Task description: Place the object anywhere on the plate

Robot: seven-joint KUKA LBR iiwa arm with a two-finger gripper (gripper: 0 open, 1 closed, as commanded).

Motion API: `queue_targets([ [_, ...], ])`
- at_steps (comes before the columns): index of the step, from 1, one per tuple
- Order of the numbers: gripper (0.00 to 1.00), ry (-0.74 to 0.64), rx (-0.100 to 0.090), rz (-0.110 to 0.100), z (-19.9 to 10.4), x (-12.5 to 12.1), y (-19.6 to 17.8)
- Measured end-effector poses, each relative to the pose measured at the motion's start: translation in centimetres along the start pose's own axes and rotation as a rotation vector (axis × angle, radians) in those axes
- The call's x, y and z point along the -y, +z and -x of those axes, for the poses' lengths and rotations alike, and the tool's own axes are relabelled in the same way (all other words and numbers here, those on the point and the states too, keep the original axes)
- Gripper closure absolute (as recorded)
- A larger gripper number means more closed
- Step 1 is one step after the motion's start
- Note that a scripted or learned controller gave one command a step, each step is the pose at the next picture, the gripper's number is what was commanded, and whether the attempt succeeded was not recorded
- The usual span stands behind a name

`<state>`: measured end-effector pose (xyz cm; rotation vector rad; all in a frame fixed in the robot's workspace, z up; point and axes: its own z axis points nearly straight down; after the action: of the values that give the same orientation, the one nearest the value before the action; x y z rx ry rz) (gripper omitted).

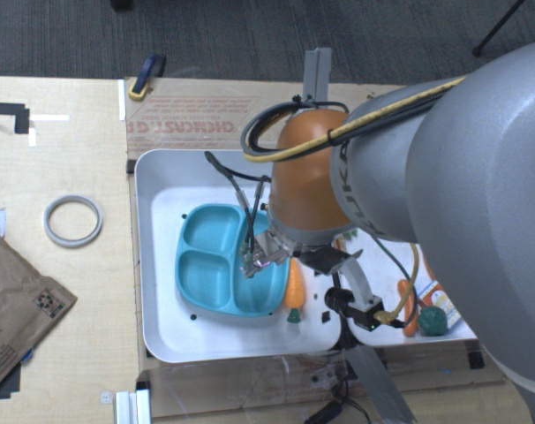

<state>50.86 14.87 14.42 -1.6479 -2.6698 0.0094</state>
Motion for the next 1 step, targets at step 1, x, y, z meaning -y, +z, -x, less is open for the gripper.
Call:
queue_targets([
  [1,1.0,0.234,-0.001,0.004,8.1,-5.31,3.46],
])
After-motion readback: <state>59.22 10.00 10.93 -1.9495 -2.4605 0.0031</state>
